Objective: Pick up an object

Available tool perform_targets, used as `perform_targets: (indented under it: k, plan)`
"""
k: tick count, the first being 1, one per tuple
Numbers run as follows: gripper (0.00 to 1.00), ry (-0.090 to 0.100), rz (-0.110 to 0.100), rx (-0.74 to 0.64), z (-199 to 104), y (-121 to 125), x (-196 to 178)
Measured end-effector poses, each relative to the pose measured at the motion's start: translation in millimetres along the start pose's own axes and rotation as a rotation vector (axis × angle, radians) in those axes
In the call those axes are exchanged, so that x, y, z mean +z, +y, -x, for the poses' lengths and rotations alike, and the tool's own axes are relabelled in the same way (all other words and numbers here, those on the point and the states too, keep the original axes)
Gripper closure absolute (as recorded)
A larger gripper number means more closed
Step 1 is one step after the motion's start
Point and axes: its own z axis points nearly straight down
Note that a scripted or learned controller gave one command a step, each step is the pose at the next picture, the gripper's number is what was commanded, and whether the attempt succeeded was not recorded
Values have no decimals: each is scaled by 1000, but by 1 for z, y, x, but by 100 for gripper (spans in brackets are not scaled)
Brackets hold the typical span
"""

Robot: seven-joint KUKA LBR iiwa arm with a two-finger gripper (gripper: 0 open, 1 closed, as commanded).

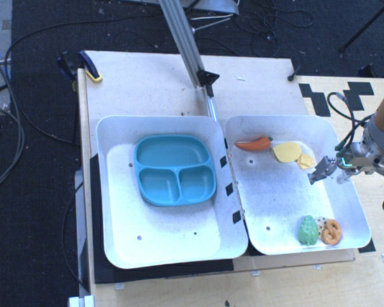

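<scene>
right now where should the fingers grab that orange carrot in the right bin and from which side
Grip the carrot across its thick orange middle, coming straight down from above. It lies flat and roughly level across the view near the right bin's far edge, green tip towards the yellow piece, so the fingers should probably close across its narrow width, one on the far side and one on the near side. The tapered left end looks likelier to slip.

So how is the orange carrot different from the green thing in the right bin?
The carrot is orange and red, long and thin, and lies on its side near the far edge of the right bin. The green thing is rounded and lumpy and sits near the near edge, beside a pretzel. Both lie in that bin, apart from the gripper.
</scene>
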Motion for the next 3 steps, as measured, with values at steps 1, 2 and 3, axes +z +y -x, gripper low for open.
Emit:
perform_targets:
  k: [1, 2, 3]
  plan:
    - [0, -1, 2, 0, 0, 1, -1]
    - [0, 1, -4, 3, 1, -7, 61]
    - [0, 1, -2, 2, 5, -5, 106]
